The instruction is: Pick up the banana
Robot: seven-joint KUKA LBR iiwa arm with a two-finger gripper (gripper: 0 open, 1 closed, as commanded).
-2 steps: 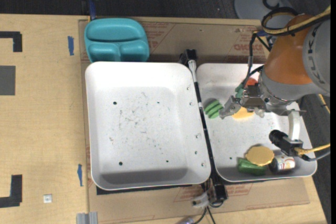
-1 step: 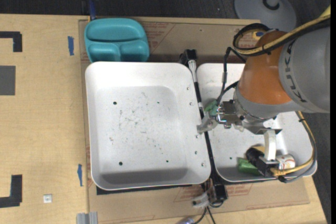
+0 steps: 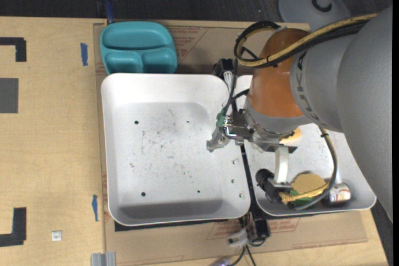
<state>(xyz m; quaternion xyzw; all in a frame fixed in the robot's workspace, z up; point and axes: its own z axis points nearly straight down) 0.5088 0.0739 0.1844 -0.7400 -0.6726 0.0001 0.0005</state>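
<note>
Banana (image 3: 298, 197), barely visible and mostly covered, lay in the right bin (image 3: 358, 202). Whether the end effector (image 3: 216, 141) was clenched, I cannot tell.

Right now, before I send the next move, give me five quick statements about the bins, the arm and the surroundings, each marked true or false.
1. The arm hangs over the right bin. True.
2. The left bin holds a pile of fruit. False: only small specks and scuffs show on its floor.
3. A teal divided tray sits beyond the left bin's far edge. True.
4. The teal tray sits inside the right bin. False: it rests on the bench outside both bins.
5. Objects lie at the right bin's near edge, including a tan round item. True.
</note>
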